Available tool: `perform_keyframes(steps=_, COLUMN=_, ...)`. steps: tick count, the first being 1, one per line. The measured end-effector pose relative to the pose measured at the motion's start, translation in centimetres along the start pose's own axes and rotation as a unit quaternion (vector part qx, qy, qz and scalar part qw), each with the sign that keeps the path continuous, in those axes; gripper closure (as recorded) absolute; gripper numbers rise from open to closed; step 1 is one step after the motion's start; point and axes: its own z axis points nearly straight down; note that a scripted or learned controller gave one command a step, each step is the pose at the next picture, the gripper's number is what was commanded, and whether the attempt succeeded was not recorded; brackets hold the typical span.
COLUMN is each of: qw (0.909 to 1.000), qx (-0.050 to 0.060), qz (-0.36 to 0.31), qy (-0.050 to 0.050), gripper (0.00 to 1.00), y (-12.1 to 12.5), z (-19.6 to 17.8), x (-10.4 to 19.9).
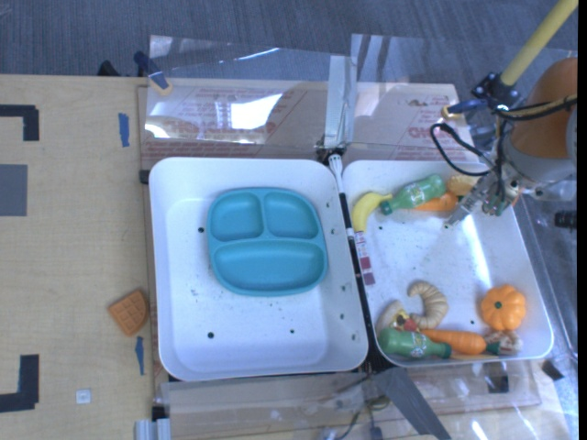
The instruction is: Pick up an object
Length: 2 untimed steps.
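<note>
Two white bins sit side by side on a wooden bench, over a grey floor. Nothing has been picked up yet, so the whole job is left, I think. The green bottle [415, 193] lies just beside the pincer [489, 200], toward the middle wall, with a carrot [435, 204] touching it and a banana [364, 208] past that. Farther from the pincer, down at the near edge, are a pumpkin [503, 307], another green bottle [406, 343], another carrot [454, 341] and a curly croissant [427, 302]. Well away, in the other bin [174, 273], sits a blue divided plate [266, 241]. Black cables cover the pincer, so I cannot tell its grip or whether it holds anything.
</note>
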Motion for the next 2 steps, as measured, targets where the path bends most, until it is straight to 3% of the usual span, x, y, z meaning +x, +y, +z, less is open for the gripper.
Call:
perform_keyframes(steps=1, qw=0.9887, qx=0.005, qz=0.15, qy=0.005, gripper=1.0, y=2.8, z=-2.2, x=1.5)
perform_keyframes(steps=2, qw=0.9637, qx=-0.002, qz=0.267, qy=0.001, gripper=1.0, y=12.6, z=-10.2, x=9.2)
